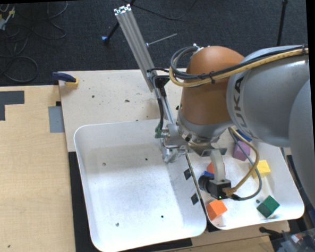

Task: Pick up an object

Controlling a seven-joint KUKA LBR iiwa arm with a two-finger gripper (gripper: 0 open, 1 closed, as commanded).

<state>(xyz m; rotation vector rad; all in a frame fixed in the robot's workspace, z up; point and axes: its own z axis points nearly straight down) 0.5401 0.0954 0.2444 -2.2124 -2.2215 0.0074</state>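
floor: dark carpet, black cables trailing across it | bench top: pale wood, grey rectangular patches at its left | aluminium rail: slanted, checker marker on its tip | clamp: blue and yellow, bench's far edge

Light wood table, seen from above at a slant. Two shallow white bins are set on it side by side, rims touching: left bin, right bin. A black mat is seen under the left bin, showing along its left and front edges. Dark grey rectangular patches are marked on the tabletop at far left, another grey patch just beside the bins' board. A blue and yellow clamp is fixed at the table's back edge
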